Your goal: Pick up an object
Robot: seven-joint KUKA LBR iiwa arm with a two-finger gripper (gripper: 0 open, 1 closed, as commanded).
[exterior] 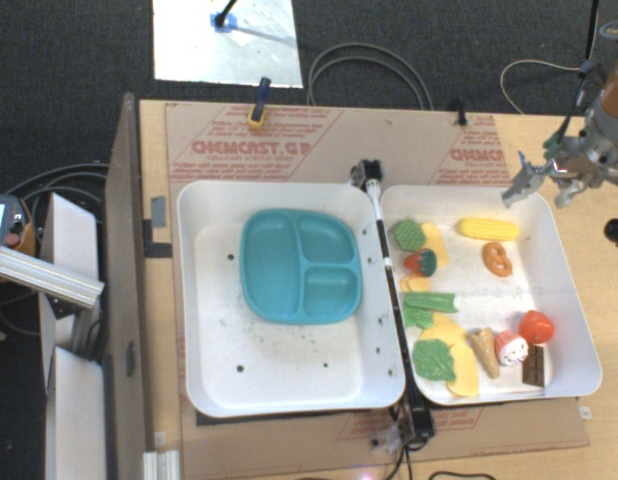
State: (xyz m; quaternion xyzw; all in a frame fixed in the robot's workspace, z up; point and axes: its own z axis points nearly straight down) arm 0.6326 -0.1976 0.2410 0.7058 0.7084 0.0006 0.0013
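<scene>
One toy corn cob is the nearest candidate for the pick: a yellow piece lying flat in the right bin, close to that bin's far rim, with its long axis running roughly left to right across the view. Taken from the corn cob, the gripper stands up and to the right, over the bin's far right corner and clear of the toy, not touching it. Its two fingers appear spread apart with nothing between them, one angled down-left toward the corn cob.

The relation that matters is therefore diagonal: the corn cob lies down and to the left of the jaws, so a descent would first need a short shift inward over the bin. Since the cob's long axis runs across the view, a grasp across its short width looks the likelier fit.

Just below and to the right of the corn cob lies a pretzel. To its left sit a green leafy piece and a red and green fruit. Farther toward the near rim are a red tomato and a brown block. Well to the left of the corn cob, in the left bin, rests a teal divided tray.
</scene>
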